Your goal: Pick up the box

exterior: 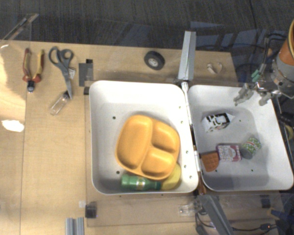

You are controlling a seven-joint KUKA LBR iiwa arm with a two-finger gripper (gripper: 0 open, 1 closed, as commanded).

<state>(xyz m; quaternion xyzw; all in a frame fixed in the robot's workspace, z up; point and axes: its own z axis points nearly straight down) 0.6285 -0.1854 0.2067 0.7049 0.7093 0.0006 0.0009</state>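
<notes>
Camera view from above has the gripper (252, 94) hanging over the far right corner of the right-hand bin (279, 180), its two pale fingers (241, 96) spread apart with nothing between them. The arm (289, 58) comes in from the right, grey with its orange band just above the wrist.

Below the gripper and well apart from it, the box (229, 153), small and pinkish with a printed face, lies flat on the bin floor toward the near side. Just beside it on the right is a small green-and-white round container (252, 147), and touching its left edge an orange-brown packet (210, 161). A black-and-white crumpled item (217, 121) lies between the box and the gripper.

Over in the left bin (103, 131), a yellow divided tray (148, 152) sits upside down, partly covering a green can (137, 182) and a yellow fruit-like thing (172, 179). On the bench beyond lie scissors (63, 67), red-handled pliers (32, 68) and a roll of tape (154, 59).
</notes>
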